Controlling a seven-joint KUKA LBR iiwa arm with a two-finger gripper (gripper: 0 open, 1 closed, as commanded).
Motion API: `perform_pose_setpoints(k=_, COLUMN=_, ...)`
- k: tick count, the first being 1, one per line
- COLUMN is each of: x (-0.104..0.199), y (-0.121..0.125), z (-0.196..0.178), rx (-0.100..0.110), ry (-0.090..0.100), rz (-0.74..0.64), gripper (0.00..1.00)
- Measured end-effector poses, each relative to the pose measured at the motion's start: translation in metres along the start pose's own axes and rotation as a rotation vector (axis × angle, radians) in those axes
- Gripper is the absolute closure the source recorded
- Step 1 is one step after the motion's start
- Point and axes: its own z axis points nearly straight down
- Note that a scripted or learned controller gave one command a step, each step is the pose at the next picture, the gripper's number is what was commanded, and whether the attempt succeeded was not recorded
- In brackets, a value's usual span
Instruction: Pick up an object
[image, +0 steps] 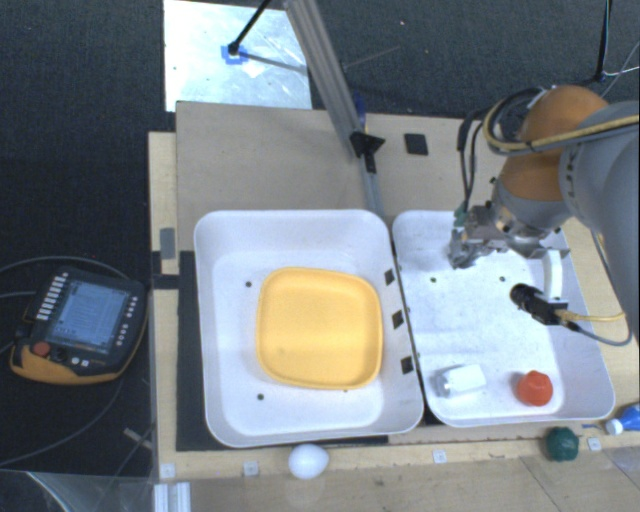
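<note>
A yellow square plate (320, 327) lies in the left bin (225, 245). In the right bin (480, 315), near its front edge, sit a small white block (458, 380) and a red cup-like object (535, 388). My gripper (462, 256) hangs over the back left part of the right bin, pointing down, well behind both small objects. I see nothing between its fingers, and their spacing is too small to read from here.
A black cable end (530, 300) and white hose hang from the wrist over the right bin. On the bench front lie a white egg shape (308, 461) and a dark green ball (562, 444). A teach pendant (78, 325) rests at far left.
</note>
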Motion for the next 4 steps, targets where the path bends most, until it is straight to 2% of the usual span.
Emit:
perform_pose_setpoints(k=1, x=0.005, y=-0.004, z=-0.060, rx=-0.003, ry=0.000, rz=-0.001, gripper=1.00)
perform_pose_setpoints(k=3, x=0.010, y=-0.001, z=-0.151, rx=-0.002, ry=0.000, rz=-0.001, gripper=1.00)
perform_pose_setpoints(k=4, x=0.062, y=-0.009, z=-0.149, rx=0.002, ry=0.000, rz=-0.004, gripper=1.00)
